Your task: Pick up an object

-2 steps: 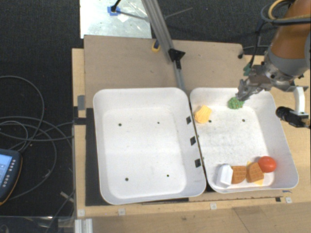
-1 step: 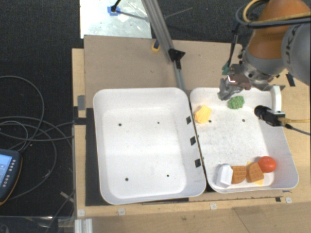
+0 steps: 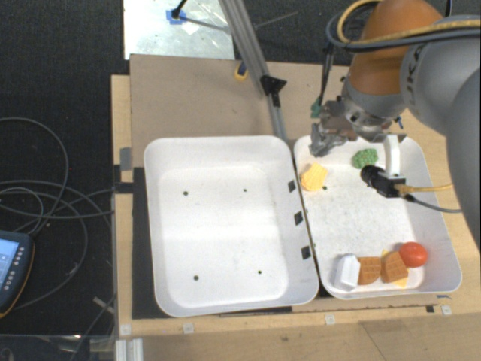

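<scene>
In the camera view, the gripper [image 3: 325, 143] hung low over the far left corner of the right bin [image 3: 443, 265], and whether it was wide or narrow could not be told from this slant. Nothing was seen held in it. The nearest candidate, a small yellow block [image 3: 314, 177], lay on the bin floor just beside and nearer the camera than the gripper, close to the bin's left wall. It looked like a light, stiff toy piece with angled faces; it would likely be best taken across its two flatter sides, since a pinch on a corner could squirt it away. The wall next to it leaves little room on that side, so a finger might catch the rim.

A green crumpled piece [image 3: 365, 157] sat a little to the right, near a black fitting [image 3: 378, 180] on the arm with a yellow cable. Well apart, along the near edge, lay a white block [image 3: 346, 271], two orange-brown pieces [image 3: 382, 268] and a red ball [image 3: 412, 253], the ball likely to roll. The left bin [image 3: 161, 277] stood alongside, touching the right one
</scene>
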Controlling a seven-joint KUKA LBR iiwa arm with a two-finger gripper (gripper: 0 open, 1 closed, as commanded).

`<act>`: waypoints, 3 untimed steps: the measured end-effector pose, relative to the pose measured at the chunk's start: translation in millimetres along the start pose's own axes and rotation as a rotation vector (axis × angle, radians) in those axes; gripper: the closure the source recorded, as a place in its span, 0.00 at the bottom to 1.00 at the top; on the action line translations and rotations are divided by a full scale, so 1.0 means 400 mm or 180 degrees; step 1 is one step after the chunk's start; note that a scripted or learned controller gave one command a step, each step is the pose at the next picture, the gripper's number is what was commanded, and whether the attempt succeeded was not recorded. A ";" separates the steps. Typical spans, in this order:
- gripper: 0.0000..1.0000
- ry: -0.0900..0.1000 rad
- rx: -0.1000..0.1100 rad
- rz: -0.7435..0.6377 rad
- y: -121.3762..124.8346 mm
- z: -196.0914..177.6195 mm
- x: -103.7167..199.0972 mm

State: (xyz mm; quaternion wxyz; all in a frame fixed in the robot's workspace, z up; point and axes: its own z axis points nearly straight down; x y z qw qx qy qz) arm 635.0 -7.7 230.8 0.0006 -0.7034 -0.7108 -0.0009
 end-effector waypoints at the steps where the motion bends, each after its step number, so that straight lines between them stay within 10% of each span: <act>1: 1.00 -0.0001 -0.0009 0.0000 0.036 0.001 0.121; 2: 1.00 0.0002 -0.0004 -0.0001 0.042 0.025 0.263; 3: 0.00 -0.0008 -0.0003 0.0013 0.043 0.024 0.253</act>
